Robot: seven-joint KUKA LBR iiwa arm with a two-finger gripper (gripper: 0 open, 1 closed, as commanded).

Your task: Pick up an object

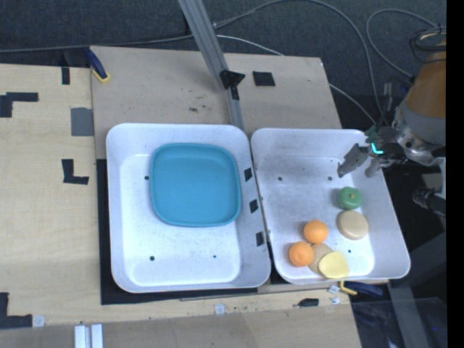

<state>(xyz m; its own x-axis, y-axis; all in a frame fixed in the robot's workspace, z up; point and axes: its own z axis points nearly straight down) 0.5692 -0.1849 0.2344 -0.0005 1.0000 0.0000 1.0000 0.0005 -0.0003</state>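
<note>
Dark carpet surrounds your plywood bench (181, 78), which carries two shallow white bins side by side. Your left bin (127, 216) holds a square blue plate (194, 184) lying flat, a little toward its 12 o'clock side. Your right bin (290, 172) has its objects gathered toward 5 o'clock: a green round piece (350, 197) sits just above a beige disc (353, 225), nearly touching it; an orange ball (315, 231) lies at the disc's 9 o'clock, a second orange ball (301, 254) just below that, and a yellow piece (334, 264) sits at 4 o'clock of the second ball, overlapping a tan item beneath it.

Your gripper (357, 162) hangs over the right bin's 2 o'clock corner, with the grey and orange arm (426, 100) reaching in from 3 o'clock. Its two dark fingers look spread apart and nothing sits between them. The green piece lies near the fingertips at their 6 o'clock, clear of them.
</note>
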